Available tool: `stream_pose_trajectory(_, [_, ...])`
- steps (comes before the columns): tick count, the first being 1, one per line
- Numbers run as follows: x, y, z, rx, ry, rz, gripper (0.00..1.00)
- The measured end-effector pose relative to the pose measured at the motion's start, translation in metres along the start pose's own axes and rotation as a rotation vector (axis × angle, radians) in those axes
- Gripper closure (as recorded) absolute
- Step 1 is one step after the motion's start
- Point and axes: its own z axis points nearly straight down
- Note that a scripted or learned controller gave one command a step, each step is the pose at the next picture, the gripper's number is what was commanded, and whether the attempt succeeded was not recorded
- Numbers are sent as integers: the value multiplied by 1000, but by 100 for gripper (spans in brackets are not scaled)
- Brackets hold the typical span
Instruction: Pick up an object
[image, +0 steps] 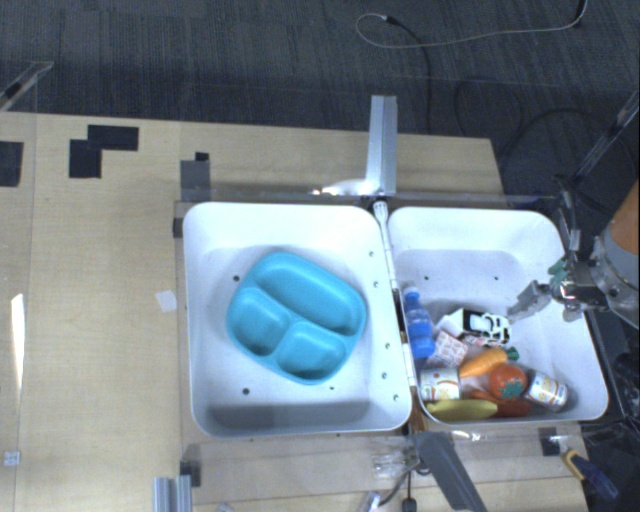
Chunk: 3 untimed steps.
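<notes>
My gripper (547, 303) hangs over the right side of the right bin (470, 240), with the arm reaching in from the right edge. Its two fingers are spread apart and open, with nothing between them. A pile of objects lies in the bin's near half, left of and below the gripper: a blue bottle (415, 326), a small black-and-white item (487, 325), an orange piece (484, 361), a red round fruit (507, 383), a yellow banana (462, 408) and a can (548, 392). The black-and-white item is the closest to the fingers.
The left bin (210, 290) holds a blue divided tray (297, 315). A metal post (383, 140) rises behind the divider between the bins. The far half of the right bin is bare white floor.
</notes>
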Motion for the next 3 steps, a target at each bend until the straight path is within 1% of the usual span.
stream_pose_trajectory(1, [45, 1, 109, -31, -14, -383, 0])
stream_pose_trajectory(2, [42, 5, 96, -44, -26, -380, 100])
stream_pose_trajectory(3, [138, 26, -49, -4, 0, -268, 100])
